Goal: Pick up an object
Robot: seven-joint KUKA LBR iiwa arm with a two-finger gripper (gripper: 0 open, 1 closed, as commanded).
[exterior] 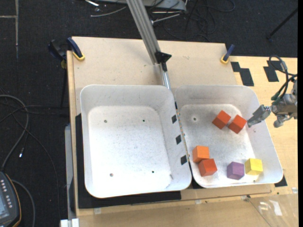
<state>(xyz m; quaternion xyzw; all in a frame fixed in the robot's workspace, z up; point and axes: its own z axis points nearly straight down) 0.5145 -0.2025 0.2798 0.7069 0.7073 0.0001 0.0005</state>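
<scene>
At three o'clock of the right bin (265,126), the gripper (258,116), grip unclear, nears a red block (237,124), needing perhaps a descent

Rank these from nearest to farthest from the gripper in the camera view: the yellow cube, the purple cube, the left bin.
From the gripper at the right bin's right rim:
1. Yellow cube, front right corner of the right bin.
2. Purple cube, just left of the yellow one.
3. Left bin, across the divide.
</scene>
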